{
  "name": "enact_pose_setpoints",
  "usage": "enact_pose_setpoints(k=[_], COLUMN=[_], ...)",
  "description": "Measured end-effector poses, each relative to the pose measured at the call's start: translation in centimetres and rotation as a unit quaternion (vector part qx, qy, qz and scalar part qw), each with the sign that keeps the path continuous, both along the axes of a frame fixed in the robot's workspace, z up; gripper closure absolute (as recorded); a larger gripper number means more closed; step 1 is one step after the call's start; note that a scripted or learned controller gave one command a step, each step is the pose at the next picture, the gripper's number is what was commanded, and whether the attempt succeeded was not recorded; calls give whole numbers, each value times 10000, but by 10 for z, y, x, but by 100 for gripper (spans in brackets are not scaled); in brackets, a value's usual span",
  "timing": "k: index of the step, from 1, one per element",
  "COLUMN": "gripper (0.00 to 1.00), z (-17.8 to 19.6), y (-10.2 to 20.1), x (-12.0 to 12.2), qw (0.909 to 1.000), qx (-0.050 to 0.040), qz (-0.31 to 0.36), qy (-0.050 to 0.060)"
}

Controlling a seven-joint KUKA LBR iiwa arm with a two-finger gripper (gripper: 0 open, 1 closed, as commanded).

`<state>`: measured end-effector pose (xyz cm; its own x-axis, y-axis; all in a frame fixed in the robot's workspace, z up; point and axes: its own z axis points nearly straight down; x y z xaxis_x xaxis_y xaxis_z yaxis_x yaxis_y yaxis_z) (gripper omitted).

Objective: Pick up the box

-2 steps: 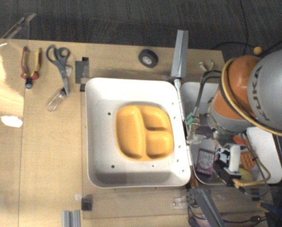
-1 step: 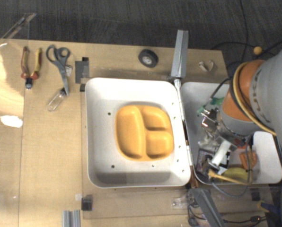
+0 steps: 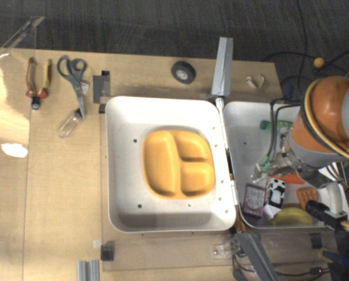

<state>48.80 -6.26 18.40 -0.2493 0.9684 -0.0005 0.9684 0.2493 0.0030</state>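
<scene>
While my gripper (image 3: 278, 167) hangs on approach, open or closed I cannot tell, the box (image 3: 255, 198) lies just beside it, so I must shift over and descend.

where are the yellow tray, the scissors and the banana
yellow tray (image 3: 178, 162), camera view, on its centre ridge in the left bin
scissors (image 3: 75, 81), camera view, on the blades below the handles
banana (image 3: 293, 216), camera view, mid-body in the right bin

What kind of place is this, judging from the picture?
Probably a robotics lab or workshop. A wooden bench bears two white bins, a robot arm reaches over the right one, and scissors, pliers and a tape roll lie about.
</scene>
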Motion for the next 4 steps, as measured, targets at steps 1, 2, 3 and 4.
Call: enact_pose_setpoints(k=[1, 2, 3, 4], gripper=[100, 100, 100, 100], z=[1, 0, 0, 0], y=[56, 56, 12, -12], x=[1, 14, 0, 0], qw=[9883, 9559, 9761, 9975], qx=[10, 7, 4, -3], qz=[-1526, -2937, -2172, -711], qy=[-11, 4, 5, 1])
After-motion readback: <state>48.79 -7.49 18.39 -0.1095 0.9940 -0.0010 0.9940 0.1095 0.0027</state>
